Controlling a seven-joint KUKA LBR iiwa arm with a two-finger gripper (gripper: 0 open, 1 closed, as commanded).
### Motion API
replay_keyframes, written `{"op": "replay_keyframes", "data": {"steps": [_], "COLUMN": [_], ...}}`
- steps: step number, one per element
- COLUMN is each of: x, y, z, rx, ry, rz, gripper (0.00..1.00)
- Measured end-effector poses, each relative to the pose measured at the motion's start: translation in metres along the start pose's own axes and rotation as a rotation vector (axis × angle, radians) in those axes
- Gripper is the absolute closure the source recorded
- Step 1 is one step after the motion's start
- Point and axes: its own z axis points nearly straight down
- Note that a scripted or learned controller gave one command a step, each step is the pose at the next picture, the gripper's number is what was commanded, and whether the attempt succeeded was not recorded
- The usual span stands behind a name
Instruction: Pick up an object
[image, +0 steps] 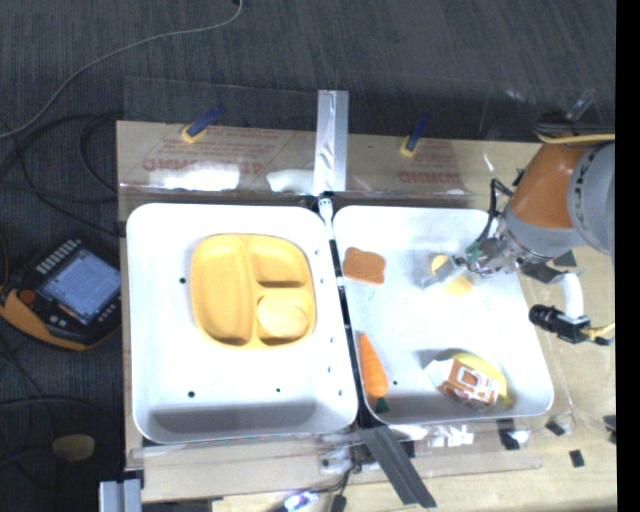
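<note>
A tan wooden bench (590, 300) carries two shallow white bins side by side, the left bin (160, 400) and the right bin (420, 330), touching along the middle. Behind them a clear plastic sheet (250, 160) lies on the bench, pinned by two blue and yellow clamps (200, 124). An upright silver strip (331, 140) stands between the bins at the back.

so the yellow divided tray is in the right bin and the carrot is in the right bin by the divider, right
Not quite. The yellow divided tray lies in the left bin, not the right one, as the camera view shows. The rest holds: the carrot lies in the right bin, close beside the divider between the two bins.
</note>
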Motion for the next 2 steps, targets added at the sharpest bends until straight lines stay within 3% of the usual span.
{"op": "replay_keyframes", "data": {"steps": [1, 2], "x": [0.020, 0.050], "y": [-0.094, -0.010], "z": [-0.002, 0.004], "rx": [-0.001, 0.004], "ry": [-0.001, -0.009], "rz": [-0.038, -0.092], "gripper": [0.00, 0.00]}}
